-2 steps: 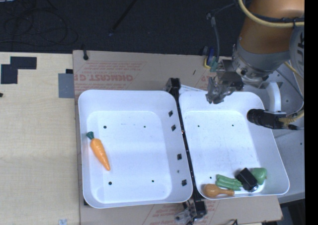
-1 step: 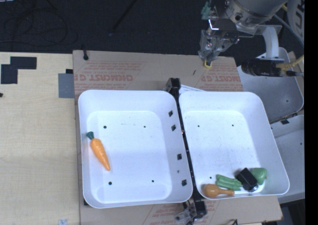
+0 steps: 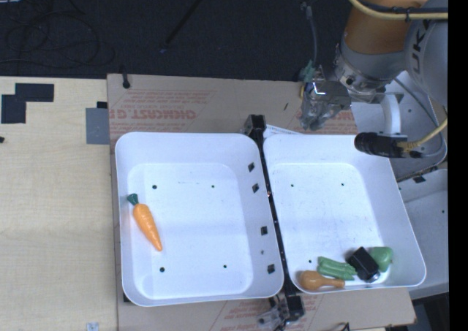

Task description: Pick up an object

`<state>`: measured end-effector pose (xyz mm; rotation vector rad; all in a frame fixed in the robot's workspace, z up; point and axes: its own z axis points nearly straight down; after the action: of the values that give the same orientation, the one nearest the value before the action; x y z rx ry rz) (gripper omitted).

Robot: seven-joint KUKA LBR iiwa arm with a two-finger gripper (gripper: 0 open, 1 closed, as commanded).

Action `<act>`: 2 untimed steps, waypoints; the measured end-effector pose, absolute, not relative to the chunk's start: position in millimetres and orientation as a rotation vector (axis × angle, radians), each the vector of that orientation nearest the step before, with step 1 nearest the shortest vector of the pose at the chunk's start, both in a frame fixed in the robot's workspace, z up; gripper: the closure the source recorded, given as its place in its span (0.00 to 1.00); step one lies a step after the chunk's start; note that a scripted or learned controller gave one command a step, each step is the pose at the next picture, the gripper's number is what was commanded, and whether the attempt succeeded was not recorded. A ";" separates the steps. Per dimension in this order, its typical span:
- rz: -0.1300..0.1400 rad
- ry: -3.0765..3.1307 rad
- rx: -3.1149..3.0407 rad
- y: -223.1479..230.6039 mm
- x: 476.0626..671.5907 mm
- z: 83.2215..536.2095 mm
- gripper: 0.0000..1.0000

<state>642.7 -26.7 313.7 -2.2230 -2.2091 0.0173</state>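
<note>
Gripper (image 3: 316, 114) hangs above the right bin's (image 3: 409, 227) far edge, nothing visibly held; finger spacing I cannot tell; carrot (image 3: 147, 225) lies in the left bin (image 3: 183, 148); clustered toys (image 3: 351, 269) crowd the right bin's near corner, so a descent there risks a glancing miss.

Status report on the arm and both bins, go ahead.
Gripper up over the right bin's far rim, nothing seen in it. Carrot alone in left bin. Green, black and tan pieces clustered at right bin's near corner.
</note>
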 end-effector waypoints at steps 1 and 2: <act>-0.001 -2.220 -2.226 -49.8 617.8 377.8 1.00; 0.006 -2.221 -2.216 -9.3 615.6 353.6 1.00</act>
<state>615.6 -9.3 353.6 -2.2157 -2.2215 0.0056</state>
